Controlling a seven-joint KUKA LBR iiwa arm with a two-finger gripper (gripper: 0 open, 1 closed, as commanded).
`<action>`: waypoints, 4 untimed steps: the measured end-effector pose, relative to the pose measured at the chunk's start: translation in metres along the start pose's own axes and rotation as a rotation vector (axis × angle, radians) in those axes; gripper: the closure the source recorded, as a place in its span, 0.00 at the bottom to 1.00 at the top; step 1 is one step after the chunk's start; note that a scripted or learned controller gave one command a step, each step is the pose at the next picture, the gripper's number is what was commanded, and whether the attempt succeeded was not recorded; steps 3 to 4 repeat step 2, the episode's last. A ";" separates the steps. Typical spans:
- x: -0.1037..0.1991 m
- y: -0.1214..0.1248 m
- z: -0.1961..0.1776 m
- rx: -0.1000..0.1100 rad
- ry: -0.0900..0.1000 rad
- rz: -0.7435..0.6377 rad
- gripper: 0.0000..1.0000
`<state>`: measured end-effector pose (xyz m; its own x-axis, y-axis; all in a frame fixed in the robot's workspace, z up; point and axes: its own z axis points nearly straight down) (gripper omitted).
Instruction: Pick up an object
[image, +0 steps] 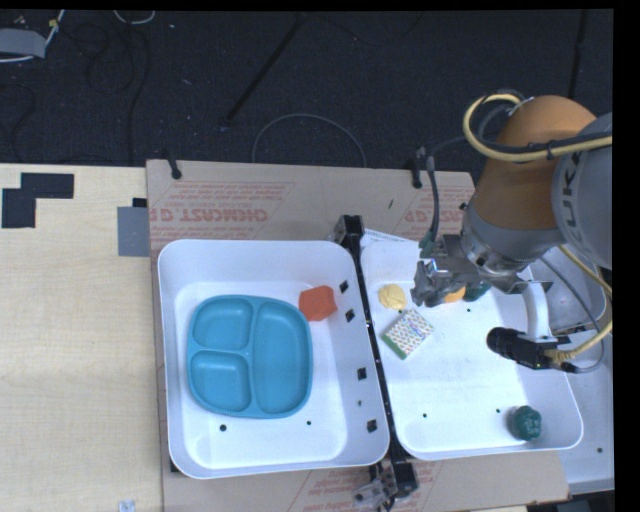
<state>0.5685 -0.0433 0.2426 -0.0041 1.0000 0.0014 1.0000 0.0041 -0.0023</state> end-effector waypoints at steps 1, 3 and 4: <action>0.060 0.009 0.010 0.001 0.000 -0.001 1.00; 0.115 0.014 0.023 0.002 0.000 0.000 1.00; 0.115 0.014 0.023 0.002 0.000 0.000 1.00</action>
